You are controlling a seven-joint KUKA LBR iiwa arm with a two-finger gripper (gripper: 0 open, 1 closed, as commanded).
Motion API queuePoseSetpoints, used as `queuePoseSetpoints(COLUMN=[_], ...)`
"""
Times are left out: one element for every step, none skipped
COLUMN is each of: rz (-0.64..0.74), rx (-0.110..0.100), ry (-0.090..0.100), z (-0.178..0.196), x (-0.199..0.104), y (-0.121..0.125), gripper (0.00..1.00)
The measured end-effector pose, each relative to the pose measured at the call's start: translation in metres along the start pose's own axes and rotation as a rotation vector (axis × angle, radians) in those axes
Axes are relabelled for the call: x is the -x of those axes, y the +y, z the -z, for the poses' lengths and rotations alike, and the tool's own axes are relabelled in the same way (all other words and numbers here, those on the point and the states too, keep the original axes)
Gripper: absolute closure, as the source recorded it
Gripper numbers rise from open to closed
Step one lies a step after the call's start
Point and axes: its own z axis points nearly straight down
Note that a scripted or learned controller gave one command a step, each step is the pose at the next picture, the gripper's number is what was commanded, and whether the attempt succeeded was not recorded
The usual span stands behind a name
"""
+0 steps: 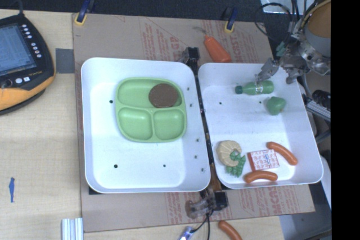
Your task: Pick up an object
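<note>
The claw [279, 67] hung at the far right of the right bin [225, 121], just above the green bottle [254, 88]; its fingers looked apart, clamped on nothing; the bottle lay flat in the bin; the pick was not yet made.

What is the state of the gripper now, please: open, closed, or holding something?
Gripper: above the cap end of the green bottle in the right bin; whether it is open, closed or gripping cannot be told.
</note>
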Motion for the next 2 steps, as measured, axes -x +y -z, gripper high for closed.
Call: queuePoseSetpoints(rz=[-0.003,0.000], rx=[-0.010,-0.002], ry=[0.000,0.000], z=[-0.102,-0.111], x=[-0.024,-0.002], y=[0.017,0.001], gripper=[0.00,0.00])
